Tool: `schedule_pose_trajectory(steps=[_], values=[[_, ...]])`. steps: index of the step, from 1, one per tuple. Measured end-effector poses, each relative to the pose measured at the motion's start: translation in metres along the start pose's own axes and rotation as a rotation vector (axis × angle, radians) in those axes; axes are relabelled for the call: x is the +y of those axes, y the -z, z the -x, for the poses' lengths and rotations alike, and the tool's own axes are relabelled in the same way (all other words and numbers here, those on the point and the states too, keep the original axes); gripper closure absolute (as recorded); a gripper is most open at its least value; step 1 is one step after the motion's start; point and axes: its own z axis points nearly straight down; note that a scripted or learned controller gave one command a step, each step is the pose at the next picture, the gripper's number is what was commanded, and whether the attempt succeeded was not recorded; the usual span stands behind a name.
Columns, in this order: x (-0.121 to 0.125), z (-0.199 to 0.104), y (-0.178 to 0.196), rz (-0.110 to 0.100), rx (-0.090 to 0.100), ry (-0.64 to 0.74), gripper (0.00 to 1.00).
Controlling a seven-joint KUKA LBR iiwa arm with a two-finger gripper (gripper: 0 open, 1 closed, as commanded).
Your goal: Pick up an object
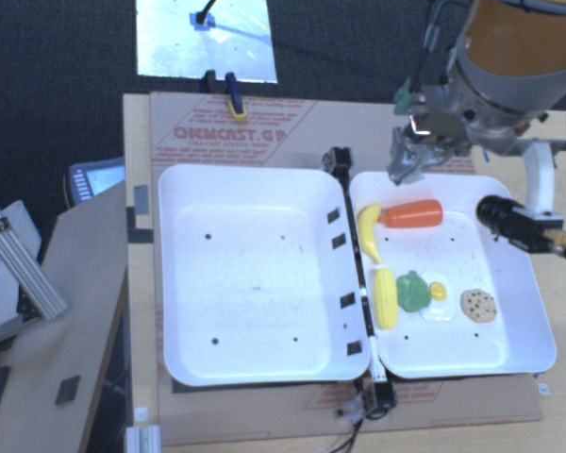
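This is a robotics lab. A bench with a cardboard sheet bears two white bins clipped together, the right one holding toy food. An industrial arm with loose cables reaches in from the right. An aluminium rail lies at the left over dark carpet.

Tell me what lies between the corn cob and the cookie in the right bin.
In the camera view, between the corn cob and the cookie lie the green leafy piece and a fried egg, on the right bin floor.
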Motion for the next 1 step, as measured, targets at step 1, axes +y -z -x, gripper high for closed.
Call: schedule_pose_trajectory(steps=[1], values=[[-0.0321,-0.0389,0.0286,0.001,0.001,0.000,1.00]])
